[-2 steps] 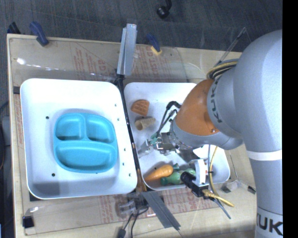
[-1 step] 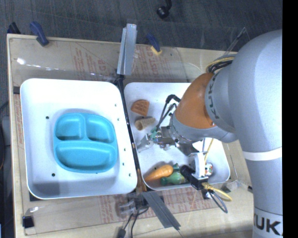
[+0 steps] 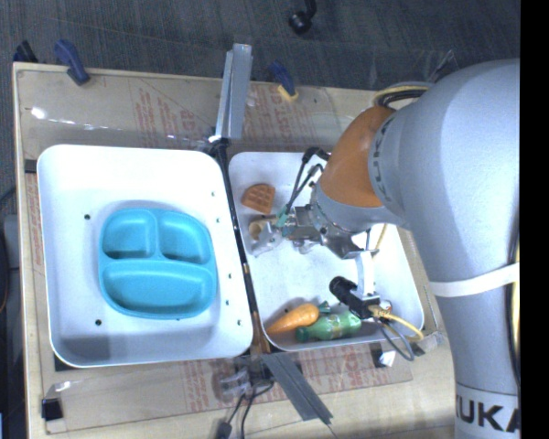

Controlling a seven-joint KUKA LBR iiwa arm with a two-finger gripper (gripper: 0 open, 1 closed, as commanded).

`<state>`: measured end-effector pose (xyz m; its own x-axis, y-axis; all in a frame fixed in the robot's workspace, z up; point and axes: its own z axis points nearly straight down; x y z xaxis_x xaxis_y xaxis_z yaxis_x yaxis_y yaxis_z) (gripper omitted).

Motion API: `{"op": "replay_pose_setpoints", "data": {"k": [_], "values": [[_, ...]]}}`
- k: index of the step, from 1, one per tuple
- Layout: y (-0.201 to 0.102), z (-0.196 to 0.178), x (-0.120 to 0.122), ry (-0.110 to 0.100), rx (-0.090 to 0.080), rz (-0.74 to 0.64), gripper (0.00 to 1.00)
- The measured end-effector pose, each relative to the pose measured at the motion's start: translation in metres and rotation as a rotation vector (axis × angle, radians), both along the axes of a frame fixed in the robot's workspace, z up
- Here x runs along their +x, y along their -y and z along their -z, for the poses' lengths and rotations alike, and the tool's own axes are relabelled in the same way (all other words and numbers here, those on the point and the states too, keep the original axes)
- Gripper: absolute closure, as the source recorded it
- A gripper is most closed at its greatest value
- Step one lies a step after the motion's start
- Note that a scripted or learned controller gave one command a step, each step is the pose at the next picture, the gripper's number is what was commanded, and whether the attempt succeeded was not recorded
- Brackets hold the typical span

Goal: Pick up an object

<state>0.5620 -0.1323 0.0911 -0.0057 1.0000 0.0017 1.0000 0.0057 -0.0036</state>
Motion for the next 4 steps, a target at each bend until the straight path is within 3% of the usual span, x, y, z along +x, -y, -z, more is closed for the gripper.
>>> {"op": "replay_pose_setpoints", "data": {"k": [1, 2, 3, 4], "values": [[-0.001, -0.009, 0.000, -0.003, 0.001, -0.008, 1.00], [-0.001, -0.009, 0.000, -0.004, 0.001, -0.009, 0.00], [-0.007, 0.000, 0.050, 0.000, -0.001, -0.001, 0.00], [-0.009, -0.009, 0.051, -0.003, -0.001, -0.012, 1.00]]}}
